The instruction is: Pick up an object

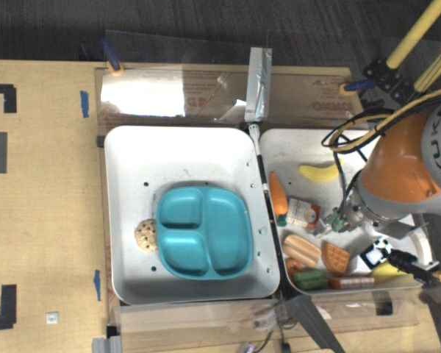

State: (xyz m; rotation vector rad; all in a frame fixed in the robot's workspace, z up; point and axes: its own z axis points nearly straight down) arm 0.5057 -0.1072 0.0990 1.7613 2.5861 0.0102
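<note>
The gripper (341, 219) hangs low in the right bin (301, 147), at centre right of the frame; its state cannot be told here. Just beside it lie a carrot (278, 195), a banana (317, 172), a hot dog (301, 249) and a waffle (335, 257). These are probably light, stiff, smooth plastic; grip across the narrow middle.
</note>
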